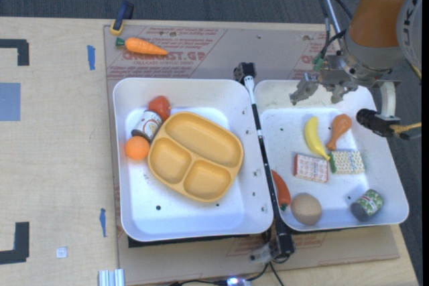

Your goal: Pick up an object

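arm: grey arm with orange band reached in from the right, wrist over the far end of the right bin point(385, 164)
claw: gripper point(322, 87) hung above the bin's far left corner, fingers spread wide, nothing between them
candidates: banana point(312, 136) and drumstick point(338, 128) lay nearest below the claw, close beside each other; two small patterned packets point(312, 167) point(347, 161) touched or nearly touched just nearer the camera
further items: brown egg-shaped object point(306, 208) and small green can point(367, 204) sat at the near end, well apart from the claw; red pepper point(281, 189) lay against the wall between the bins
left bin: yellow divided plate point(194, 156) with orange ball point(137, 148), tomato point(159, 106) and small bottle point(147, 124) beside it, far from the claw
risk, crowding: banana, drumstick and packets were bunched; a descent could likely land on two at once or nudge one aside
risk, shape: banana's curve and drumstick's taper would probably slip from a two-finger pinch if caught off-centre
risk, flat items: packets lay flat on the floor, fingers would likely scrape over them
risk, wall: claw stood near the bin's far rim; a straight drop could meet bare floor or rim
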Available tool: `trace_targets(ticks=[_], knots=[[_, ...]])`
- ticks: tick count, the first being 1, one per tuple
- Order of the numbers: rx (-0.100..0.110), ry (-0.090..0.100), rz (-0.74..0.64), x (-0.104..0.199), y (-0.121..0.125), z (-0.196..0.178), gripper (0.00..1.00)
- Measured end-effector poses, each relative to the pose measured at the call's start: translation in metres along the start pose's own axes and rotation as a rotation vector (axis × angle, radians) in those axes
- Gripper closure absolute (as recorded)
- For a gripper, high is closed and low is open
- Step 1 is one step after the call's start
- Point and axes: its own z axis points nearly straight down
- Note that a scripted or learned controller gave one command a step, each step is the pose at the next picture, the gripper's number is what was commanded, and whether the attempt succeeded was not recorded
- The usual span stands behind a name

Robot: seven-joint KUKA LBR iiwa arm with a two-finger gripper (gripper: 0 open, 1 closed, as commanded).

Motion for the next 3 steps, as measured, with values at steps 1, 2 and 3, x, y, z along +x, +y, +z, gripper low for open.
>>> trace_targets(ticks=[1, 2, 3], knots=[[-0.002, -0.001, 0.0, -0.032, -0.062, 0.126, 0.0], [-0.007, -0.002, 0.001, -0.032, -0.061, 0.115, 1.0], [-0.002, 0.0, -0.001, 0.013, -0.089, 0.027, 1.0]])
